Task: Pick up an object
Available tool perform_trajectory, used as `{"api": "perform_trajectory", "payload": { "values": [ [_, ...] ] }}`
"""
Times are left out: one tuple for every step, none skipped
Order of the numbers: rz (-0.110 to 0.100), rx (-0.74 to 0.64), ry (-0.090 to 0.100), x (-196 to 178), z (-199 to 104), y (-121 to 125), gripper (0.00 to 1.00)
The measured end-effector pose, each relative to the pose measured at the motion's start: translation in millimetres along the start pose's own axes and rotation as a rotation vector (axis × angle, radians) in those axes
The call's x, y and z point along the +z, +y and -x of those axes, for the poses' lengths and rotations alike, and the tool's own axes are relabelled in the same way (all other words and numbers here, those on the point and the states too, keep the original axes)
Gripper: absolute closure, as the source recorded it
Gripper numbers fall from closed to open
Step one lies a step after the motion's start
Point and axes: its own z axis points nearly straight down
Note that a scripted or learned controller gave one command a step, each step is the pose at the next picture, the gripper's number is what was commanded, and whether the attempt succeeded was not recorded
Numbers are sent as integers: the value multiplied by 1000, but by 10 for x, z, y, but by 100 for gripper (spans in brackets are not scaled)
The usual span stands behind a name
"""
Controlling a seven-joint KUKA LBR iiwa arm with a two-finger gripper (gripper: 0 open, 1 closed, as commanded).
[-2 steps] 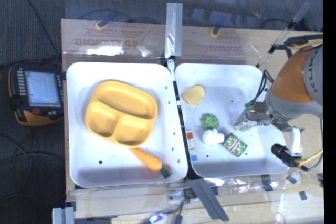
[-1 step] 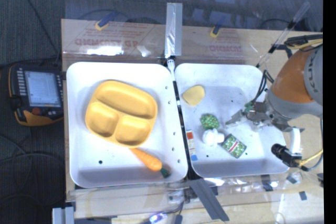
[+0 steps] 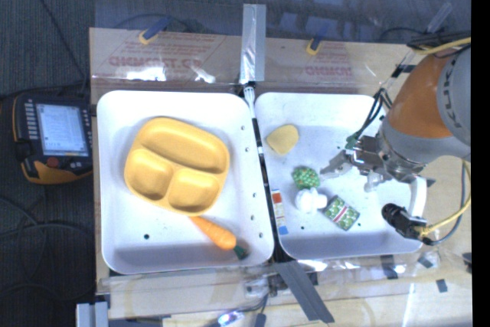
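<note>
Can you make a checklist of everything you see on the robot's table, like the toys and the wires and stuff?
Surface: two shallow white bins side by side, left bin and right bin, on a bench.
Job's things: left bin holds a yellow divided tray and a toy carrot near its front edge. Right bin holds a yellow lump, a green ball, a white object and a green packet.
Clutter: nothing seen.
Gripper: gripper sits over the right bin, beside the small toys, holding nothing I can see.
Cables: yellow and black cables hang by the arm; thin cords cross the carpet.
Surroundings: a handheld control pendant lies on dark carpet left of the bench.
</note>
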Motion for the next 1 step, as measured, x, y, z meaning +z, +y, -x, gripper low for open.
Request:
{"api": "perform_trajectory", "payload": {
  "values": [
    [15, -141, 0, 711, -237, 343, 0]
  ]
}}
